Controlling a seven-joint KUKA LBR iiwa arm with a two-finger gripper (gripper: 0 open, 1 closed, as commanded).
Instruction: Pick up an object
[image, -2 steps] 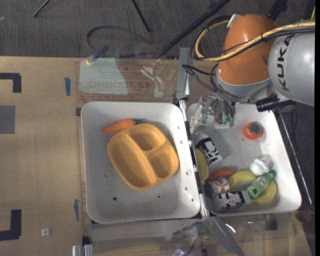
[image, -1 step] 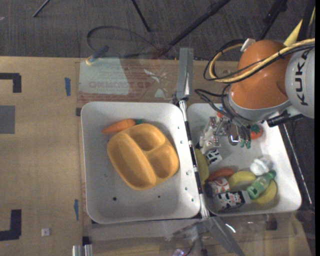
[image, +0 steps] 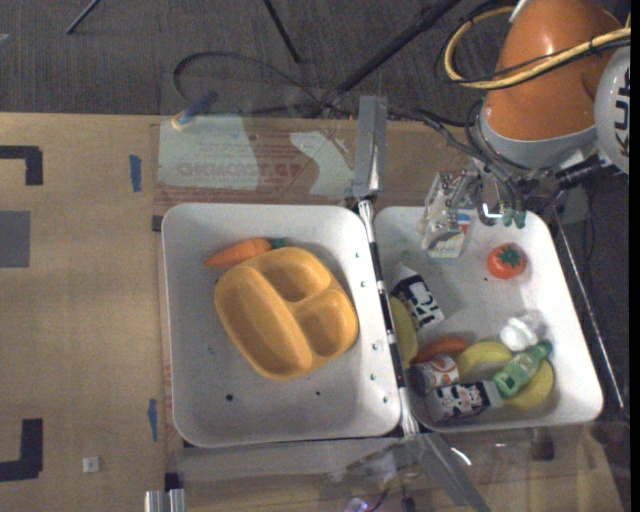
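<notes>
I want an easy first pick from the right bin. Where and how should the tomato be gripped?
Grip the tomato across its round body, coming straight down from above. It sits alone in the right bin's far corner area, clear of the bottles and bananas, so fingers likely fit on either side.

No text or label is sharp enough to read.
</notes>
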